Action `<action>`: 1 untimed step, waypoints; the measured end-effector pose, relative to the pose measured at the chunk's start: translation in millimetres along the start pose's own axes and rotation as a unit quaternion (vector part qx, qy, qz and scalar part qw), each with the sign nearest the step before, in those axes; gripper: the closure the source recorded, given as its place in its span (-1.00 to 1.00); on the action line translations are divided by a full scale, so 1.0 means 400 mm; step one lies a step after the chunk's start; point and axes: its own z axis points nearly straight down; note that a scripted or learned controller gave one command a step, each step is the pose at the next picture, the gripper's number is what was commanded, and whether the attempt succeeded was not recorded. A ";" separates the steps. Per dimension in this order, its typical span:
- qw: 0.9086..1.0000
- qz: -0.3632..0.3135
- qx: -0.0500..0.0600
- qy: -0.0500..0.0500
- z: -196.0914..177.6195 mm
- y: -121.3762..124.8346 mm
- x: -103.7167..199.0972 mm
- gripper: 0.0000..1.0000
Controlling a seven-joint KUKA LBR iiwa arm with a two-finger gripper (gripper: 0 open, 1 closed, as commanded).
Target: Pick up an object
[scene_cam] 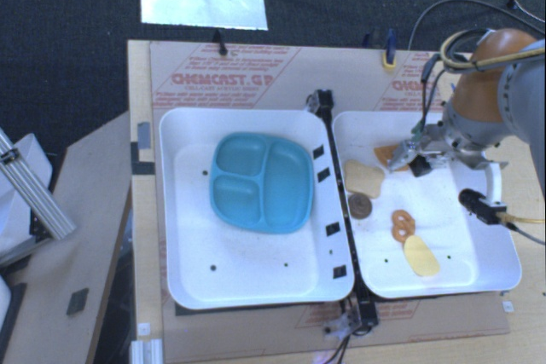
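Your likeliest target is the orange-brown piece (386, 154) lying at the far end of the right bin (503, 264), a small flat wedge, partly covered by the end effector (411, 158), which is hanging right over its near edge; you cannot tell from this view whether the end effector is gripping anything, and nothing is visibly lifted, so treat the pick as not yet made. Just beside that piece, toward the divider, a pale tan slice (363, 178) is lying flat, and a small round brown disc (359, 205) is sitting just below it. Nearer the front of the bin you are seeing an orange pretzel-shaped item (403, 223) and, touching or nearly touching it, a yellow oval piece (421, 256). These pieces are lying loose and apart from each other, which is probably giving the arm room to come down on one without nudging the rest. The left bin (183, 268) is carrying a blue divided plate (260, 182), lying flat and well apart from the work. Both bins are resting on a brown sheet on the bench (256, 72).
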 end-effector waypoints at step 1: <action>1.000 0.001 -0.006 -0.002 -0.040 0.008 -0.004 1.00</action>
